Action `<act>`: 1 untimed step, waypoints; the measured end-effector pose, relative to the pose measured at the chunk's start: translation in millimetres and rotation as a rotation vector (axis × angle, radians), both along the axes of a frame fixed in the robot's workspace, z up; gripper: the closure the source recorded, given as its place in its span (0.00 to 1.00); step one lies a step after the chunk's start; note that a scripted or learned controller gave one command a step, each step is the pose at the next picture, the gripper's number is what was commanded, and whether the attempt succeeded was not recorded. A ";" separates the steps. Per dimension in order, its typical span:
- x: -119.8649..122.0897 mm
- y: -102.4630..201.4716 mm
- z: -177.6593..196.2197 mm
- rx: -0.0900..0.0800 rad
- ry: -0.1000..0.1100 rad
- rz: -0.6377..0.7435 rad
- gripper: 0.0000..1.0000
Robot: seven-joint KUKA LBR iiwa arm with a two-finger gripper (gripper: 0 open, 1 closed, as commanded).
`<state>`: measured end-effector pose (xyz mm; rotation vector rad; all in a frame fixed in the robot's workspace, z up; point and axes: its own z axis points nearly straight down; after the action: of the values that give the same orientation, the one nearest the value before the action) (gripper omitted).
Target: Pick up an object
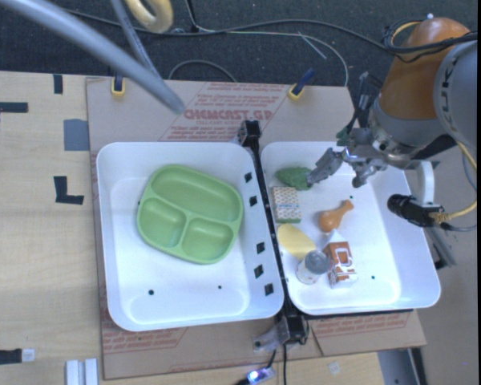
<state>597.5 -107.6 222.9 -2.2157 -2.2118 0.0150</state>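
My gripper (342, 168) hangs open over the back of the right bin (401, 251), its two fingers spread with nothing between them. Just left of it lies a green leafy toy (292, 176). In front of that sits a speckled block (285, 203), with a yellow piece (295, 238) nearer the front. An orange drumstick toy (335, 214) lies below the gripper. A clear cup (310, 267) and a red-and-white carton (341, 264) rest near the bin's front.
The left bin (124, 279) holds a green divided tray (192, 212). A black divider with clips (260, 215) runs between the bins. A grey pole (80, 34) crosses the upper left. Cables trail behind the bins.
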 end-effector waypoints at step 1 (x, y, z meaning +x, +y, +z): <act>2.6 0.1 7.3 -0.001 -0.013 0.003 0.00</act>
<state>600.1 -107.5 230.1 -2.2195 -2.2222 0.0024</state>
